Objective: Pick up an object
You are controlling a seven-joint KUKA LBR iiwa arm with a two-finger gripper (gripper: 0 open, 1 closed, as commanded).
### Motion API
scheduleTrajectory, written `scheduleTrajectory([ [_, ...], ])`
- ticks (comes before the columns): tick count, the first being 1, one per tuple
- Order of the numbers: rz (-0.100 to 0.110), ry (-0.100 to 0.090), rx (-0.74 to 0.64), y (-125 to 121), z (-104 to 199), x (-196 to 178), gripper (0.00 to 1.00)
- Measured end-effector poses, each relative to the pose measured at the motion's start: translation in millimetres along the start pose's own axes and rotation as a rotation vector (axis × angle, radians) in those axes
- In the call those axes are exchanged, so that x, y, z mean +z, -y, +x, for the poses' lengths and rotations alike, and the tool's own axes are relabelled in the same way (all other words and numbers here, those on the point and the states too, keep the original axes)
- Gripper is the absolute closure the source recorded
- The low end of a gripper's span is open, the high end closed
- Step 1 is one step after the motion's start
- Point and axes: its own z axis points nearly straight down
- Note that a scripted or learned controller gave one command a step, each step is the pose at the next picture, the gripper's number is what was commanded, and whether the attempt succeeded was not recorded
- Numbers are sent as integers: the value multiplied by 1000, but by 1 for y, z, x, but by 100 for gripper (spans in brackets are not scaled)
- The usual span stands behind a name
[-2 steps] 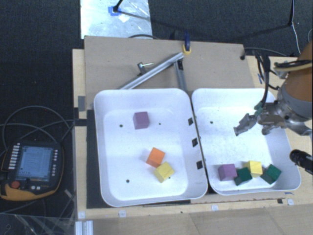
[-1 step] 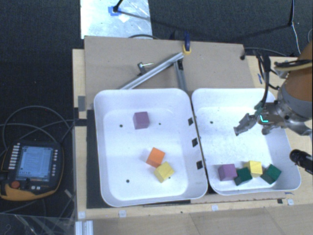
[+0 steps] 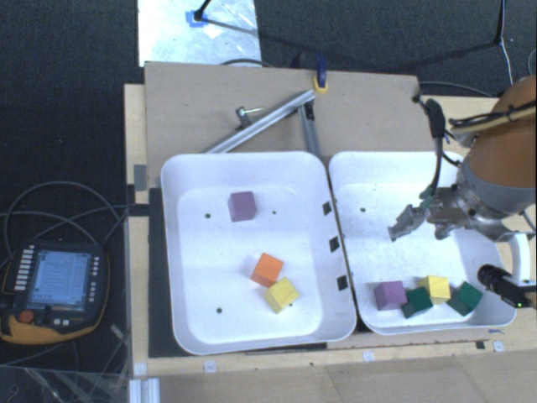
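In the left bin (image 3: 189, 250) lie a purple cube (image 3: 242, 206), an orange cube (image 3: 267, 269) and a yellow cube (image 3: 282, 295) that touches the orange one. Along the front wall of the right bin (image 3: 369, 183) sit a purple cube (image 3: 389, 295), a dark green cube (image 3: 416, 301), a yellow cube (image 3: 438, 289) and another green cube (image 3: 464, 298). My gripper (image 3: 419, 229) hangs over the middle of the right bin, above and behind that row. It is open, with nothing between its fingers.
A metal bar (image 3: 260, 120) lies on the brown board behind the bins. A teach pendant (image 3: 54, 288) with cables rests on the floor to the left. A black fitting (image 3: 499, 284) sticks out at the right bin's right rim.
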Motion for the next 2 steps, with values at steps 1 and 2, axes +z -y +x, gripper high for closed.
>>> scheduleTrajectory([
  [1,2,0,1,1,-6,61,0],
  [2,1,-1,0,0,1,106,0],
])
